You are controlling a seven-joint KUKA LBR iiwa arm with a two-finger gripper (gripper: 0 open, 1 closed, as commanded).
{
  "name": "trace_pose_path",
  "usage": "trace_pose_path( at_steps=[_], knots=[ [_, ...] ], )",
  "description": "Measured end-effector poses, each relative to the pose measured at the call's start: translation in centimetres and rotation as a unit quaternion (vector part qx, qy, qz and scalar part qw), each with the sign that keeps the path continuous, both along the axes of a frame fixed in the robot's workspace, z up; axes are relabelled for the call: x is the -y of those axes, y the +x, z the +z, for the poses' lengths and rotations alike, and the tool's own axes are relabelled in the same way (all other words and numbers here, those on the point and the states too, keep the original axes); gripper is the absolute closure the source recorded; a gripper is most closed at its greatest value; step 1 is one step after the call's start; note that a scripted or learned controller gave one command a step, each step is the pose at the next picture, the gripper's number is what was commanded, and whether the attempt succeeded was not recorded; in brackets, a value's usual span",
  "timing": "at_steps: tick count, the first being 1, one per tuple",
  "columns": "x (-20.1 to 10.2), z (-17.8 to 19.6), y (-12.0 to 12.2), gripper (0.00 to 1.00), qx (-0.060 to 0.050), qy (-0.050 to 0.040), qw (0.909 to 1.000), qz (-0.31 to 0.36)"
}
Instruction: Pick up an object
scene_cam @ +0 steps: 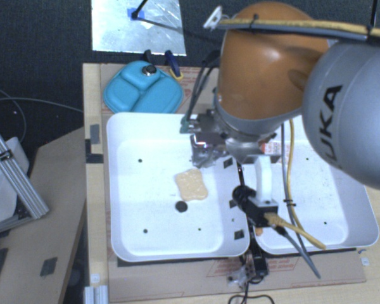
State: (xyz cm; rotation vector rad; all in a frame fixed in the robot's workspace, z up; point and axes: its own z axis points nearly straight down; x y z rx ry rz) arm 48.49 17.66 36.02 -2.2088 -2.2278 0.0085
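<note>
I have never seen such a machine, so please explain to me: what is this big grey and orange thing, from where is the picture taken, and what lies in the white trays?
The big grey and orange thing is a robot arm. It reaches in from the right, and the one camera looks down on the bench from above at a slant. At the arm's end is its gripper, the part meant for grasping; it hangs low over the left bin, and I cannot tell whether it grips anything. Two shallow white bins stand side by side; the right bin is partly hidden by the arm. In the left bin lie a pale beige flat piece and a small dark round object, close together. Behind the bins lies a blue plastic container.
</note>
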Motion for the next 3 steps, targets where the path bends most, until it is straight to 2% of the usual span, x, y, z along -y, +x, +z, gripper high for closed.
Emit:
trace_pose_path(
  at_steps=[1, 2, 3],
  knots=[
    [7.3, 7.9, 0.3, 1.00, 0.009, 0.0011, 0.9999, -0.007],
    [1.2, 0.1, 0.1, 1.00, 0.002, 0.0004, 1.0000, 0.000],
    [1.4, 1.6, 0.3, 1.00, 0.006, 0.0016, 1.0000, -0.001]
  ],
)
